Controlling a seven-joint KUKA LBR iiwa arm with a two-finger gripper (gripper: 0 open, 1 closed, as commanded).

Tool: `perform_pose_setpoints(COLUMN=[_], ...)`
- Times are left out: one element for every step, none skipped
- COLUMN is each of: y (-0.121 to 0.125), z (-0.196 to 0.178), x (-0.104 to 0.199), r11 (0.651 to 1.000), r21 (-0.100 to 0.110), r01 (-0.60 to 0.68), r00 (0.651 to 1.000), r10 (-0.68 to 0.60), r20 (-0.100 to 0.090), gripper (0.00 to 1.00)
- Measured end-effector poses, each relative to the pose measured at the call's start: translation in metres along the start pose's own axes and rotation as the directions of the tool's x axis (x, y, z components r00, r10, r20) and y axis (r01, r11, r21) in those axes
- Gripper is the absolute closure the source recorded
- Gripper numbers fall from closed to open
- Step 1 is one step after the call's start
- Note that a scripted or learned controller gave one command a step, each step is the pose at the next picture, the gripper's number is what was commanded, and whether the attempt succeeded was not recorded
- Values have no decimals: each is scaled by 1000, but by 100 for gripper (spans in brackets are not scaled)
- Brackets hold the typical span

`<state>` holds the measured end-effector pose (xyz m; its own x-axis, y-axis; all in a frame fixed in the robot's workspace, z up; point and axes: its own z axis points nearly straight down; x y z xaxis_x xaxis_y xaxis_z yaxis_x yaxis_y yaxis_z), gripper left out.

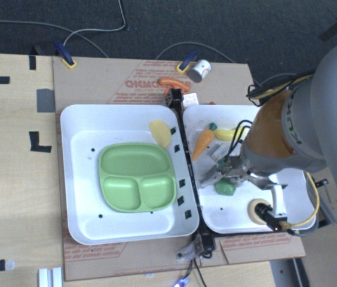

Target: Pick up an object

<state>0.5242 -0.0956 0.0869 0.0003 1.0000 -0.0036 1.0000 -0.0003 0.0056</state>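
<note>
Gripper point(225, 171) low in right bin point(294, 217), centre-right of frame; my fingers blurred, cannot tell how wide or whether anything held. Green object point(224, 188) touching just below gripper. Carrot point(202, 142) up-left, near divider; yellow piece point(223, 134) beside it. Tan ring point(258, 210) toward lower right. Left bin point(76, 160): green divided plate point(137, 177) at centre, pale yellow object point(161, 133) above it.

A pale wooden desk point(13, 178) with black tape marks carries a brown cardboard sheet point(138, 82); beyond it lies dark carpet point(216, 11) crossed by a thin grey cable point(119, 5)
</note>
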Motion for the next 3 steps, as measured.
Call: perform_pose_setpoints(y=[5, 12, 15], z=[1, 1, 1], x=[-1, -4, -6], r11=[1000, 1000, 1000], r21=[4, 5, 5], r01=[0, 2, 2], r00=[1000, 1000, 1000], r10=[0, -2, -2], r20=[-3, -5, -6], gripper=[0, 0, 0])
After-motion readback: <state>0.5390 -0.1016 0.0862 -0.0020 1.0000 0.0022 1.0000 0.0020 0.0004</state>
